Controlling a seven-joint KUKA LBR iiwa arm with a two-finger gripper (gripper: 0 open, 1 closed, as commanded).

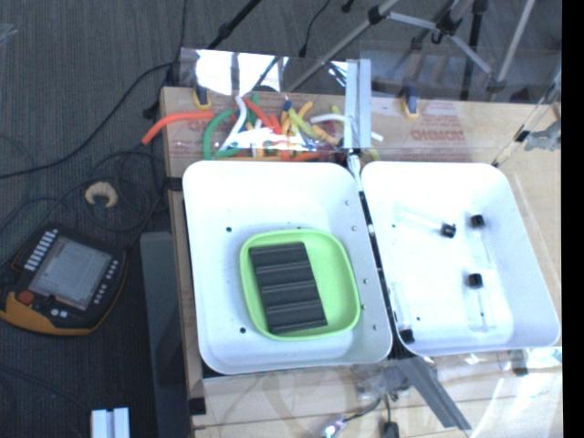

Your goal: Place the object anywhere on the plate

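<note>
A lime green plate (343, 286) with rounded corners sits in the left white bin (214, 245), toward its front. A dark grey ribbed rectangular block (287, 286) lies flat on the plate's middle, its long side running front to back with a slight tilt. The block rests wholly inside the plate's rim.
The right white bin (520, 245) holds clear tubes with black caps: one near the back (448, 230), a cap beside it (476, 220), one at the middle right (474, 281). Coloured tubing (274, 126) is piled behind the bins. A pendant (64, 276) lies on the floor at the left.
</note>
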